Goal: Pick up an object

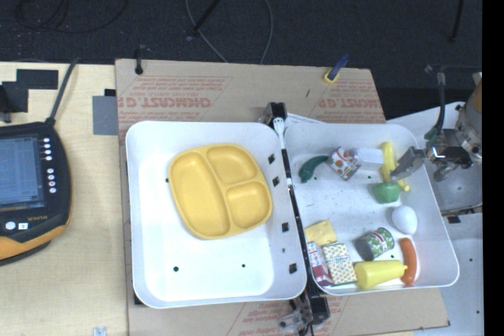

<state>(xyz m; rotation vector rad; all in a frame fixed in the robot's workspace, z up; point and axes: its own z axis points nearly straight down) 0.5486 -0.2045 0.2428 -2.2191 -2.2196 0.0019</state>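
Lying under both bins, the cardboard sheet [236, 94] carries red mirrored print that cannot be read. The left bin [150, 248] holds a yellow divided tray [220, 189]. The right bin [346, 201] holds a yellow bottle [379, 272] lying left-right near its front, a can [377, 242], and a white egg [404, 218]. The gripper [411, 161] hangs over the right bin's far right; whether it is apart or together cannot be told

Divided plate [221, 190] in left bin [150, 248]
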